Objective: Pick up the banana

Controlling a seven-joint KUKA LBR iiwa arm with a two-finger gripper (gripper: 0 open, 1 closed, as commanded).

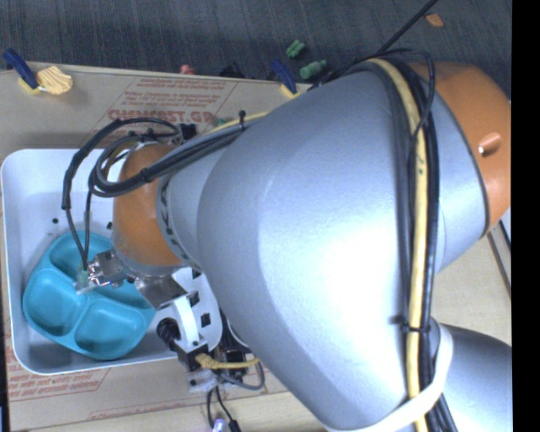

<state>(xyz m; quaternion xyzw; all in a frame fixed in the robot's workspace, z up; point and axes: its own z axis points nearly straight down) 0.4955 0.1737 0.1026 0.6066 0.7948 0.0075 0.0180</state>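
Arm (342, 241): grey, orange band above wrist; reaches in from the right and covers most of the worktop (144, 93).
Bin (18, 241): white, shallow; left one, partly under the arm.
Tray (81, 309): teal, compartmented; lies in the bin's near-left part.
Claw: hidden by the wrist; state cannot be told.
Banana: location cannot be told.
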